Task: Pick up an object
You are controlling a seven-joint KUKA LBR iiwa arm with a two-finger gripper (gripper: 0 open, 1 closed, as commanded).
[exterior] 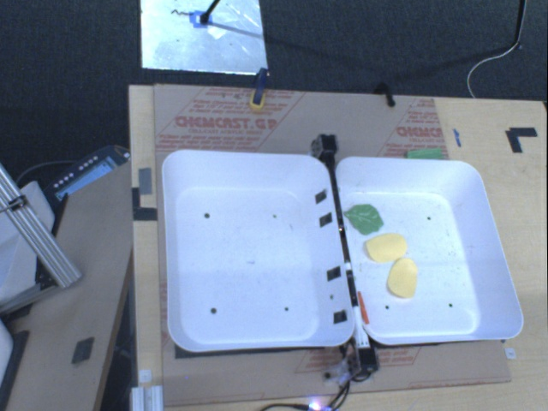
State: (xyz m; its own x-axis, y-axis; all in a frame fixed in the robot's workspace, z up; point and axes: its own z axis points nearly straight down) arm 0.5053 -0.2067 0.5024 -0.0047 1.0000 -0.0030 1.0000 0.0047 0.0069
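Where the two white bins meet on the desk (479,114), the right bin (492,255) carries three small things near its left wall. A flat green leaf-shaped piece (365,218) lies closest to the divider, in the upper part of this group. Just below it and a little to the right lies a yellow piece (386,247), and just below that one lies a second yellow piece (402,277), slightly tilted; the two yellow pieces are very close, maybe touching. The left bin (248,247) sits beside it, sharing the dark hinge line with small black clips (326,220). Behind the bins, a shiny metal sheet (203,24) lies on the dark floor. The state of the hand I cannot tell.
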